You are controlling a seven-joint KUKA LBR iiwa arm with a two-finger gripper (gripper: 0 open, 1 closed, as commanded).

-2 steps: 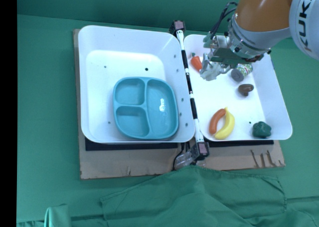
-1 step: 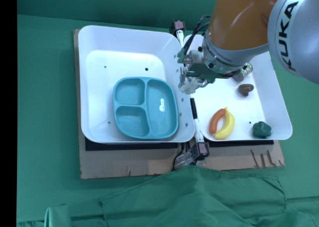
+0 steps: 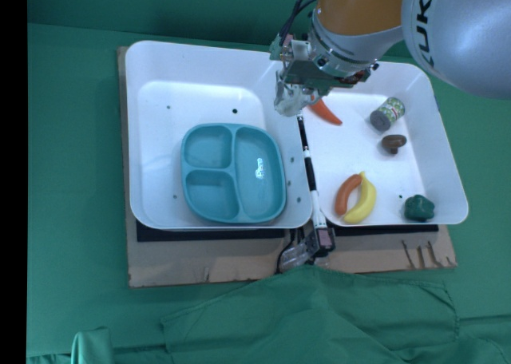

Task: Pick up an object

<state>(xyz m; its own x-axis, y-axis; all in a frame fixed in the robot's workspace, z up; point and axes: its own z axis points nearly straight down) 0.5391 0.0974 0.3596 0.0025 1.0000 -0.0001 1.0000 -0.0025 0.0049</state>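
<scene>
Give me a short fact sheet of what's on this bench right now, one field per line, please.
left bin: teal divided plate
right bin: orange carrot, small can, brown piece, hot dog touching banana, dark green piece
gripper: at the back of the bins, over their shared edge, beside the carrot
arm: grey with orange band, reaching in from the right
held: nothing seen between the fingers

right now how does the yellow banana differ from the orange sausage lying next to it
The yellow curved banana is longer and thicker than the orange sausage-shaped toy. The banana bends in a clear arc with a pointed tip, while the sausage is nearly straight with rounded ends. The banana lies on the right, the sausage on its left. Both lie side by side, touching, in the right white bin.
</scene>
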